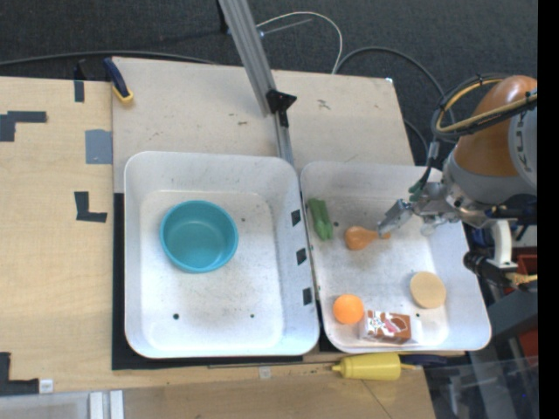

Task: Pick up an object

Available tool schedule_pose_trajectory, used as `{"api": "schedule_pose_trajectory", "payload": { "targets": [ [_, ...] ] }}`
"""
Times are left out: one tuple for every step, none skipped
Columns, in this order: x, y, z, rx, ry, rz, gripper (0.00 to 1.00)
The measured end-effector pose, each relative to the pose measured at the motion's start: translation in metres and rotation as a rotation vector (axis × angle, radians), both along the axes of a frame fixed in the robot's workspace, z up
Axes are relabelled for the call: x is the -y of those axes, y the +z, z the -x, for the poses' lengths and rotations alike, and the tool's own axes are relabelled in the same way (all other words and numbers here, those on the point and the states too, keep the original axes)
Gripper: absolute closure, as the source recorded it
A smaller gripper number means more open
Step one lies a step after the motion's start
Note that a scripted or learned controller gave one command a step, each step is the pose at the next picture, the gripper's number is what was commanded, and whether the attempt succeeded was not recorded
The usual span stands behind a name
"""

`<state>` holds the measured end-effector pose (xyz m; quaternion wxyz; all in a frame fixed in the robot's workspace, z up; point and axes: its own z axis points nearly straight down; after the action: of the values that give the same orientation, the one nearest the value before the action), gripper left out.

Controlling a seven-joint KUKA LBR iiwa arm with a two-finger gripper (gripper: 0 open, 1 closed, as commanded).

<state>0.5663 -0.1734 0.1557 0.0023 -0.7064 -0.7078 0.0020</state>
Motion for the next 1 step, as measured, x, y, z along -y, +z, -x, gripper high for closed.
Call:
{"api": "schedule_pose_trajectory", "payload": {
  "targets": [
    [-0.0042, -0.0457, 0.0063, -0.001, -0.001, 0.0, 0.0]
  ]
}}
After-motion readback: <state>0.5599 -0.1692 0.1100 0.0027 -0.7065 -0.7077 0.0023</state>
